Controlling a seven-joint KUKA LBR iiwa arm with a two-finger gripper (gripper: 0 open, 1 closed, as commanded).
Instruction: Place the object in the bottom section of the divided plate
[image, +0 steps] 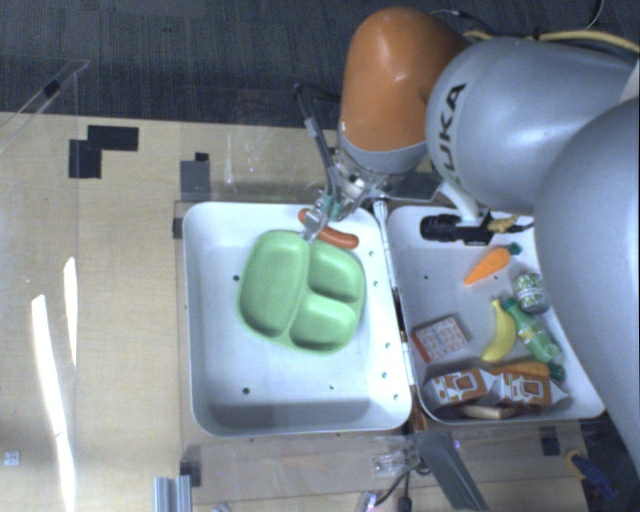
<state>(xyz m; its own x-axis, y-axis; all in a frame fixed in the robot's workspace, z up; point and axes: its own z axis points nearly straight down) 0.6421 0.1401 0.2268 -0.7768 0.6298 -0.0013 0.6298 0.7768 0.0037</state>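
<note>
Currently we see the gripper (322, 222) over the far edge of the left bin (215, 400), at the hot dog (334, 237).

Camera view: we can't tell whether the jaws are clenched, released or grasping the hot dog; it lies just at the fingertips, touching the far rim of the green divided plate (300, 290). The plate sits mid-bin, tilted, nearer the far right corner. In the right bin (592, 405) we see a carrot (488, 264) toward the far edge, a banana (499, 333) and a green bottle (531, 310) along the right side, a small card (441, 337) near the left wall, and a printed box (490, 385) at the near edge.
</note>
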